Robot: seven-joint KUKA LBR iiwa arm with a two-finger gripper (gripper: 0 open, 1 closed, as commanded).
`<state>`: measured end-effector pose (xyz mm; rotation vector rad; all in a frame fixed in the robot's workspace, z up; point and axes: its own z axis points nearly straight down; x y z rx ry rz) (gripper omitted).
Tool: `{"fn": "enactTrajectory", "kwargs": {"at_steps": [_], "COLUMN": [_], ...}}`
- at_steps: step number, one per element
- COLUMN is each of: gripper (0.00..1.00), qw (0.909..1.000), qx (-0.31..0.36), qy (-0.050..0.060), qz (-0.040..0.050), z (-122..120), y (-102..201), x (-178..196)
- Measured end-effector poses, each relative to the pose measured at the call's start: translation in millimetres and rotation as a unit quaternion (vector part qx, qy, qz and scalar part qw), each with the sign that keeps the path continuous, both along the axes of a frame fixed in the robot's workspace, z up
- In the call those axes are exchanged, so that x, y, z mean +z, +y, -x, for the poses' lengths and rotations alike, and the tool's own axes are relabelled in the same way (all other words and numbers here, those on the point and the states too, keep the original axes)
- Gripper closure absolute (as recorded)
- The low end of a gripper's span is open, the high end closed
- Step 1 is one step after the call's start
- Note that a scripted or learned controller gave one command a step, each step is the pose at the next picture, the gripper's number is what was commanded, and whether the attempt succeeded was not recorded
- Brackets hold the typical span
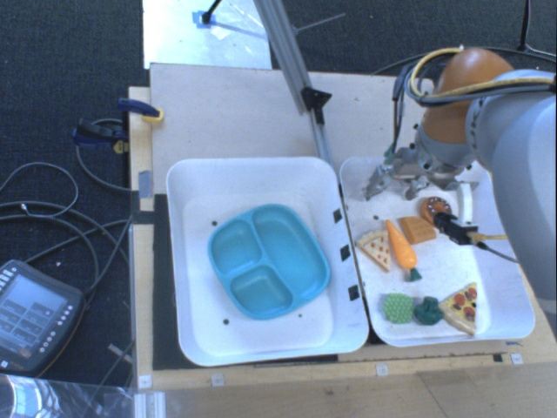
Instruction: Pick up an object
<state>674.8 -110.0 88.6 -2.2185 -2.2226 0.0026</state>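
- The desk [226, 111] carries two white bins side by side; the right bin [522, 307] is the landmark for all places here.
- The grey arm [513, 120] with its orange band reaches over the far edge of the right bin.
- The claw [396, 181] hangs over the far left corner of the right bin, with its metal fingers [376, 185] pointing down and to the left; I cannot tell if they are open or closed, and nothing is visible between them.
- In the middle of the right bin lies a toy carrot [401, 245], and just at its left side lies a pizza slice [377, 249].
- A piece of toast [417, 230] is just behind the carrot, and a chocolate donut [433, 207] is behind the toast, near the claw.
- Along the near edge of the right bin lie a light green piece [399, 307], a dark green piece [427, 310] and a second pizza slice [461, 307].
- The left bin [187, 320], touching the right bin, holds a blue divided plate [268, 259].
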Motion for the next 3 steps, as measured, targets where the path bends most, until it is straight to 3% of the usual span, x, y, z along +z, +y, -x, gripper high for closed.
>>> {"fn": "enactTrajectory", "kwargs": {"at_steps": [1, 3], "gripper": [1.0, 1.0], "qw": [1.0, 1.0], "qx": [0.0, 0.003], "qy": [-0.004, -0.006], "qz": [0.0002, 0.0006], "z": [-2.2, -10.2], "y": [-0.1, 4.4], "x": [14.5, 127.2]}}
